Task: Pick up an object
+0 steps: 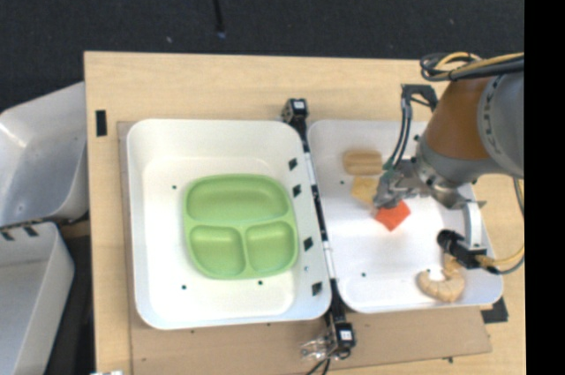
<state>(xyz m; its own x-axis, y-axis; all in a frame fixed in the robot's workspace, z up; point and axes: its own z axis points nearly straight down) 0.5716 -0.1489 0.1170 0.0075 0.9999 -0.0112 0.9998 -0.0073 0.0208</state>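
From where I stood, the wooden tabletop (106,276) carried 2 shallow white bins side by side. The left bin (150,294) held a green plate (240,224) with 3 compartments, lying flat near its middle. The right bin (371,285) held the loose things: a tan roll-shaped piece (361,161) near the far side, a yellowish piece (364,188) just in front of it, an orange-red block (394,216) towards the middle, and a pale curled piece (440,283) by the near right corner. The grey arm (477,131), with its orange band, reached in from the right and hung over the right bin. Its claw (391,191) sat low, just above the orange-red block and beside the yellowish piece, seeming to touch the block's top edge. I could not tell how far the claw was spread, nor whether it had hold of anything; the block looked to be resting on the bin floor.
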